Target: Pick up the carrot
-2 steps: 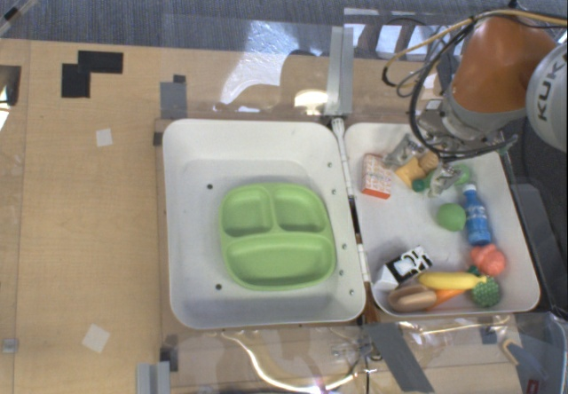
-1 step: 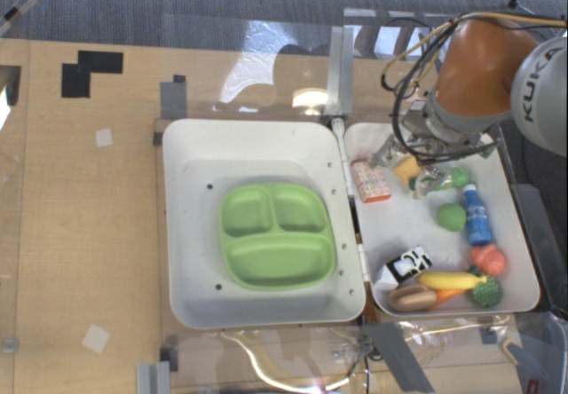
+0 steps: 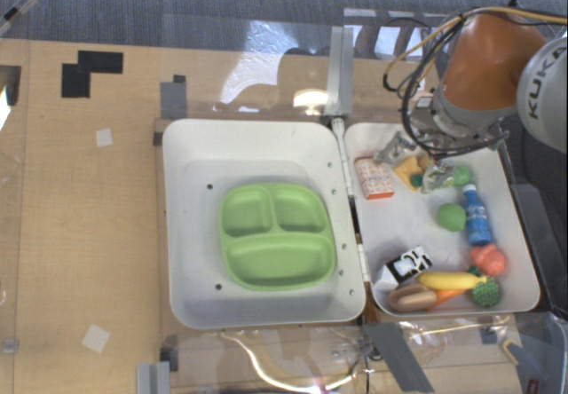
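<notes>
Down at the lower right of the frame, the carrot point(image 3: 450, 294) lies in the right bin point(image 3: 524, 246) under a banana point(image 3: 453, 280); farther up, the gripper point(image 3: 415, 161) hovers, grip state unclear. Judging by this, approach is pending: it must travel down-frame to the carrot.

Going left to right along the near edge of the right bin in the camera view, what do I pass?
Black-and-white toy → brown bun → yellow banana → green bumpy ball. The carrot is tucked under the banana.
</notes>
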Controlling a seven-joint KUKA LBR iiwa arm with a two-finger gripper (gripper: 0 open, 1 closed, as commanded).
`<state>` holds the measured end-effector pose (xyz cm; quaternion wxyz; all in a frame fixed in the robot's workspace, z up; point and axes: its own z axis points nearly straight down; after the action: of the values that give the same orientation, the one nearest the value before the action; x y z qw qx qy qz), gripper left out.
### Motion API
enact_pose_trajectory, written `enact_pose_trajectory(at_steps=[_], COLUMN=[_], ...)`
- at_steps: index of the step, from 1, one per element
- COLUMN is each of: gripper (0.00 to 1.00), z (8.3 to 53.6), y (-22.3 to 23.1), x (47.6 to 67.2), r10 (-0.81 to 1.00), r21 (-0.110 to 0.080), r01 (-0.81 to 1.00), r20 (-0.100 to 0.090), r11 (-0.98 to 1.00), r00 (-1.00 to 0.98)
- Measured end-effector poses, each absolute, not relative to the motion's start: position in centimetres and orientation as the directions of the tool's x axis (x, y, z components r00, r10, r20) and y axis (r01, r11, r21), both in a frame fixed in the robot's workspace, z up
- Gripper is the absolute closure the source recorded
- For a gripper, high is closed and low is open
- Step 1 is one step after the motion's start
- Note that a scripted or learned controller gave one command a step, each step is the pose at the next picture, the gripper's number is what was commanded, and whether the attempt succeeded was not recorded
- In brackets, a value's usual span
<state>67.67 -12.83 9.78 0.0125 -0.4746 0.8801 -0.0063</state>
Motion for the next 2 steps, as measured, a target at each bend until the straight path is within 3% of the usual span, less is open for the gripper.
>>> enact_pose_trajectory(at_steps=[1, 2], gripper=[0.00, 0.00], z=[9.8, 9.6], y=[-10.2, -12.8], x=[58.8, 63.3], r10=[-0.894, -0.822], r21=[-0.030, -0.019], r01=[-0.894, -0.822], r20=[-0.013, -0.014], r11=[0.447, 0.569], r00=[-0.447, -0.569])
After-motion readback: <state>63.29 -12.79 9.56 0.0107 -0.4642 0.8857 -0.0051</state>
